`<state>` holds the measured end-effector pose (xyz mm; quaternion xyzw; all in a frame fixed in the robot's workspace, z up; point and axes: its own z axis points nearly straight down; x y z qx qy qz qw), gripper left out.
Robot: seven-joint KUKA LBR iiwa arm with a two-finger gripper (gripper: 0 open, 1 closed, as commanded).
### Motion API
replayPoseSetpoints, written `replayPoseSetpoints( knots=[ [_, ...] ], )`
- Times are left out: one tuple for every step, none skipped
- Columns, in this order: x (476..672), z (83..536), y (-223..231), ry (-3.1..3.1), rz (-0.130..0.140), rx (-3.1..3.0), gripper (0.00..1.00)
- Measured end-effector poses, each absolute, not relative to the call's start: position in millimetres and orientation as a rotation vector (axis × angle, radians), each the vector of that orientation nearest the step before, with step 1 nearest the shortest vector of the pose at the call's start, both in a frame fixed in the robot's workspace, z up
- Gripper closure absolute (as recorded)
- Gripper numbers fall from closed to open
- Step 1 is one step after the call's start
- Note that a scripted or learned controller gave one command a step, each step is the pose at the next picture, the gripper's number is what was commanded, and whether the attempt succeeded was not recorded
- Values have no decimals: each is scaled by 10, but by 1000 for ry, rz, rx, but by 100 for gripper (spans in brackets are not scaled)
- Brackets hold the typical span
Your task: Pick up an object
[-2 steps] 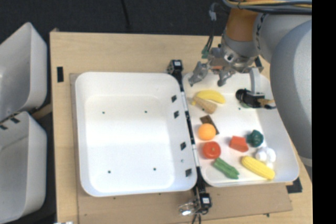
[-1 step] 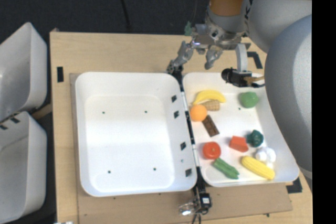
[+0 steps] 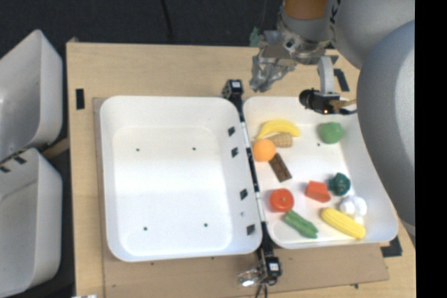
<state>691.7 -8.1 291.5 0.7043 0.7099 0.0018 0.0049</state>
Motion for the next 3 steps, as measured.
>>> replayPoseSetpoints(
  knots=[
    [6902,4000,1084,2231,23,2201,100],
    [6900,4944,609,2213,14,2216,100],
    [6675,3482,587,2225,-17,2228,100]
  ],
)
